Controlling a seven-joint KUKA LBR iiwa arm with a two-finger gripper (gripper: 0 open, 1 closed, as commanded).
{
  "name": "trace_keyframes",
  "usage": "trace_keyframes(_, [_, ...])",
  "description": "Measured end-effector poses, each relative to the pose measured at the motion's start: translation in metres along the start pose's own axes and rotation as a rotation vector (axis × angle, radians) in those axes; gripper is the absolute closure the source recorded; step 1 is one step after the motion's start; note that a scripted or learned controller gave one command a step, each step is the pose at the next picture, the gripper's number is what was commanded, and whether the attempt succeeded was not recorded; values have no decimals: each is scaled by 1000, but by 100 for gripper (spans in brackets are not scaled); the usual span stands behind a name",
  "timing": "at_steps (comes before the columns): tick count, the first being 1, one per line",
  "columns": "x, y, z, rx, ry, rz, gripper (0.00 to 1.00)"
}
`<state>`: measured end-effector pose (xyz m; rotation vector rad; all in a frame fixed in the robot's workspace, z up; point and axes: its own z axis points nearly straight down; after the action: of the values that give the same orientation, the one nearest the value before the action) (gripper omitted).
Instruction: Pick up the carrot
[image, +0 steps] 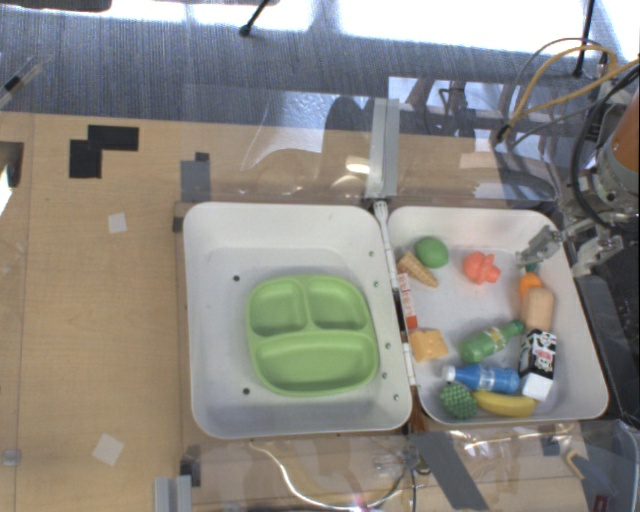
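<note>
The carrot (529, 284) is a short orange piece with a green tip, lying near the right wall of the right bin (500, 228). It touches a tan bottle-shaped toy (540, 310) just below it. My gripper (566, 249) hangs over the bin's upper right corner, up and to the right of the carrot. It is open with nothing between its fingers, and the left finger (540, 243) ends just above the carrot's green tip.
The right bin also holds a green ball (432, 250), a corn piece (416, 270), a red-orange toy (481, 267), a green bottle (490, 342), a blue bottle (485, 378), a banana (505, 404) and a milk carton (539, 360). A green divided plate (312, 333) lies in the left bin (215, 300).
</note>
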<state>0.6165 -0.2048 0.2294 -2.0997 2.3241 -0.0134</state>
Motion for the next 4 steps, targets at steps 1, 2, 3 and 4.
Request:
trace_keyframes(1, [-3,-20,25,-5,-3,-317,0])
trace_keyframes(2, [-13,-37,40,-4,-4,-566,0])
trace_keyframes(3, [-15,-42,67,-7,-5,-786,0])
trace_keyframes(4, [-14,-51,143,-5,-4,-838,0])
